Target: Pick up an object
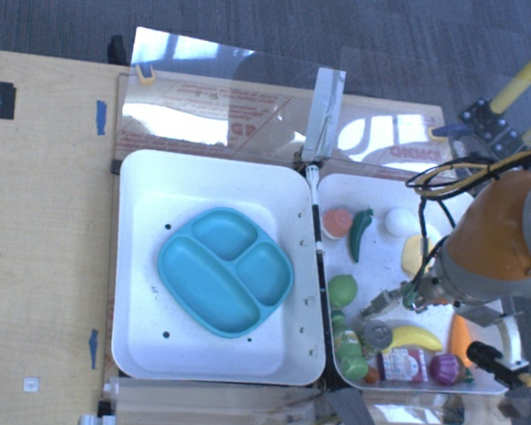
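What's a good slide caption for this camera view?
Arm's hand low in the right bin of toy food; blue plate in left bin.

One fixed camera above the bench (28, 229) — angled down, moderately near.

- bench (34, 258) looks like pale, matt wood, plywood-ish
- both bins are smooth white plastic: left bin (140, 241), right bin (381, 193)
- divided plate (225, 271) is turquoise plastic with a soft sheen
- clear glossy plastic sheets (202, 96) behind the bins catch glare
- banana (416, 339) and green pepper (358, 234) look like shiny plastic toys
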